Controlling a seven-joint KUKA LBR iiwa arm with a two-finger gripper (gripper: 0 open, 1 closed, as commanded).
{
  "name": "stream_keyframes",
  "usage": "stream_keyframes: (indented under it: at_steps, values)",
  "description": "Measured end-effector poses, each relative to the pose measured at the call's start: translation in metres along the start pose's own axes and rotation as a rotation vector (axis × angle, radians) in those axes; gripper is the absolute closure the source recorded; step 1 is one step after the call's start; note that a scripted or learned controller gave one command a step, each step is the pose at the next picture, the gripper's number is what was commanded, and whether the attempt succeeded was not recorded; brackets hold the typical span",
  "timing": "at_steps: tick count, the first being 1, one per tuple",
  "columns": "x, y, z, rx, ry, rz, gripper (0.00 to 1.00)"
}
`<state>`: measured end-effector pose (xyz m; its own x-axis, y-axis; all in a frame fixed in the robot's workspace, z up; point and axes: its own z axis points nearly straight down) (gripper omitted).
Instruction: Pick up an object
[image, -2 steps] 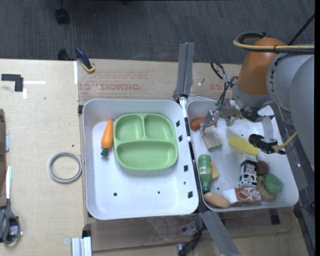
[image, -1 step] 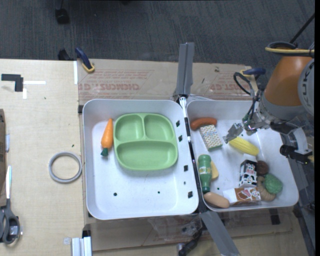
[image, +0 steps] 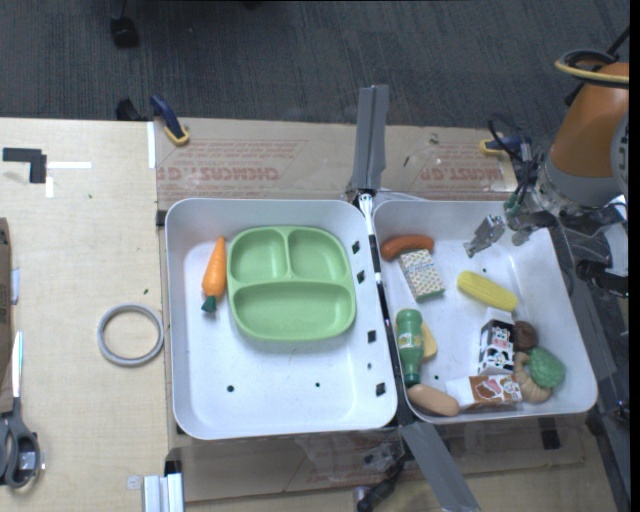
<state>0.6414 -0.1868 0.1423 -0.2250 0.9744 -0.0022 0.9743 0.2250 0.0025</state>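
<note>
- The task names no particular object; the nearest candidate to the pincer (image: 487, 236) is the yellow corn cob (image: 487, 290), lying on the floor of the right bin (image: 570, 300), a little below and beside the fingertips, apart from them.
- The pincer hangs over the upper part of the right bin, nothing between its fingers, which look spread apart; it grips nothing.
- To do this step well, I judge it should descend straight over the cob with the fingers across its narrow width, not along its length, since a rounded, smooth-looking plastic shape may roll or squirt out.
- Close by lie a red sausage (image: 406, 244) and a speckled pale block (image: 422, 274), touching or nearly so; a grasp there risks catching both.
- A green bottle (image: 408, 343) lies along the bin's left wall, awkward for finger clearance.
- The lower right corner is crowded: a cow-print carton (image: 497, 350), a green leafy piece (image: 546, 368), a tan bread-like roll (image: 433, 401).
- The left bin (image: 270, 400) holds a glossy green divided plate (image: 292, 283) and an orange carrot (image: 214, 270) just beside it.
- On the pale wooden surface (image: 70, 260) rests a ring of tape (image: 131, 333).
</note>
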Motion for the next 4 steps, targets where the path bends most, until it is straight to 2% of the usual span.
stream_keyframes:
  at_steps: [1,2,3,4]
  values:
    - [-0.034,-0.015,-0.072,0.001,0.0,0.034,0.0]
    - [0.019,-0.034,0.049,0.003,0.002,0.054,0.0]
    - [0.018,-0.034,0.039,0.001,0.0,0.059,1.0]
    - [0.055,-0.005,-0.097,0.002,0.0,0.086,1.0]
